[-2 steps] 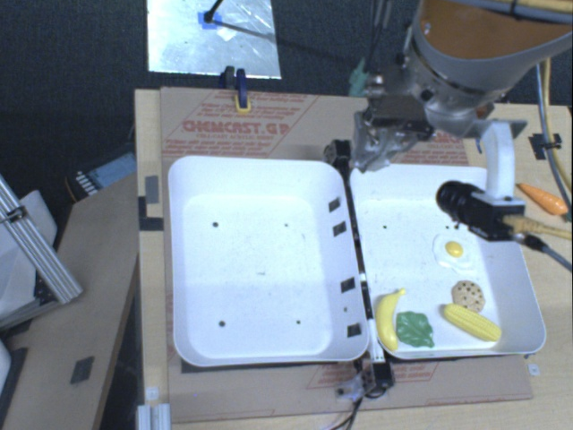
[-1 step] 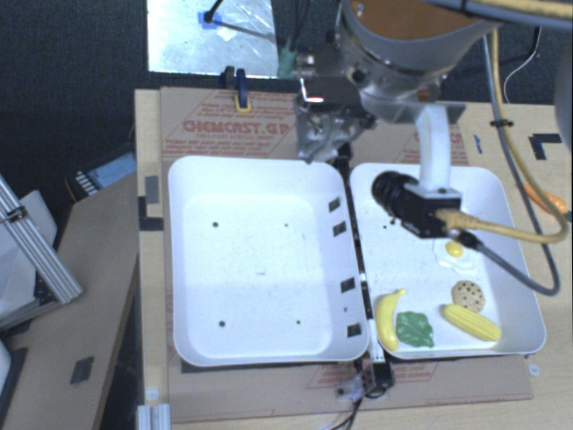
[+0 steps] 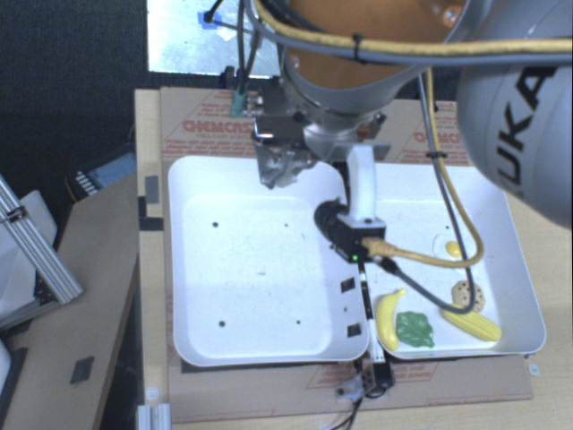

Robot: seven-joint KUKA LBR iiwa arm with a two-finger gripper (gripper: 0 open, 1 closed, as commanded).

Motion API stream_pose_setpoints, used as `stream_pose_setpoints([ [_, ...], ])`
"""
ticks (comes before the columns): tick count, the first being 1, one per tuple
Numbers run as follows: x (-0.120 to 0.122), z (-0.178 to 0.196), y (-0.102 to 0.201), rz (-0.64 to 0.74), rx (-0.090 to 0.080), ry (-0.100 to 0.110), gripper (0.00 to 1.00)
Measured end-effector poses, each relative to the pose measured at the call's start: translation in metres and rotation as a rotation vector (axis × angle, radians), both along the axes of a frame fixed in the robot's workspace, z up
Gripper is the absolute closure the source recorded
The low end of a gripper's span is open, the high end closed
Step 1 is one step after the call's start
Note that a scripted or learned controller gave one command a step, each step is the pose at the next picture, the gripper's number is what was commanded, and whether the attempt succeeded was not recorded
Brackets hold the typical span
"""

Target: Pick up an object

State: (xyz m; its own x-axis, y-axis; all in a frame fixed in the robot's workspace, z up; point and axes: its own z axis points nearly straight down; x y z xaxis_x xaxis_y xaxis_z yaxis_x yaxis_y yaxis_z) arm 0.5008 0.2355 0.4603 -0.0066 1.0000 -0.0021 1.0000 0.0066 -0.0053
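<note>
My gripper (image 3: 281, 167) hangs over the back edge of the left white bin (image 3: 251, 276), close to the divide between the bins. Nothing shows under it but the bin floor. The objects lie in the right bin (image 3: 517, 271). A yellow banana (image 3: 387, 319) sits at its front left corner, with a green leafy piece (image 3: 415, 330) touching it. A second long yellow item (image 3: 473, 326) lies at the front, a small brown cookie (image 3: 463, 294) just behind it, and a small yellow piece (image 3: 454, 249) farther back. All of these are well to the right of and nearer than the gripper.
The arm's big orange and grey body (image 3: 385, 25) covers the back of the right bin. Both bins rest on a cardboard sheet (image 3: 210, 124). An aluminium frame (image 3: 36, 249) stands off the bench at the left.
</note>
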Motion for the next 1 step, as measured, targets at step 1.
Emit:
stream_pose_setpoints([
  [1,0.0045,-0.0932,-0.0015,-0.006,-0.002,0.003,1.00],
])
